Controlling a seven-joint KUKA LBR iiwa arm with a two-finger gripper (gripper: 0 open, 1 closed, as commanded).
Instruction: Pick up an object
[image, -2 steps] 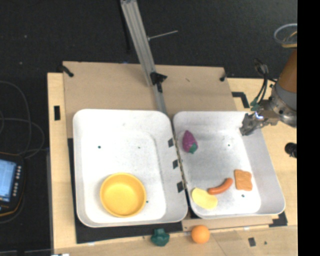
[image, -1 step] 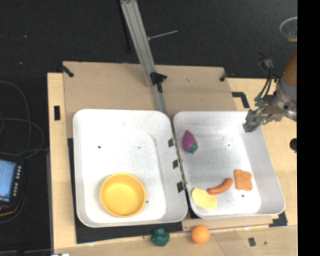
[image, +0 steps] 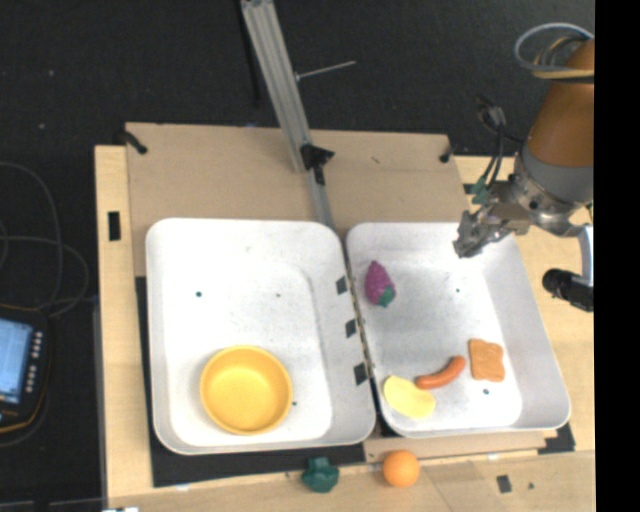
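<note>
Cardboard bench (image: 220, 180) | glossy white bins (image: 250, 270) | jaws (image: 468, 245) state unclear | round yellow bowl (image: 246, 389)

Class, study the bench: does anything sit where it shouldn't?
Yes. An orange ball and a small green object lie outside the bins, on the bench's front edge just below the right bin and left bin.

The grey KUKA arm (image: 556, 170) is showing a rounded orange band above a smooth grey wrist housing. Thin dark cables are running along the wrist's left side, with a pale cable loop arching at the top. The dark metallic two-finger pincer (image: 470, 243) is ending the wrist in a compact, angular block.
</note>
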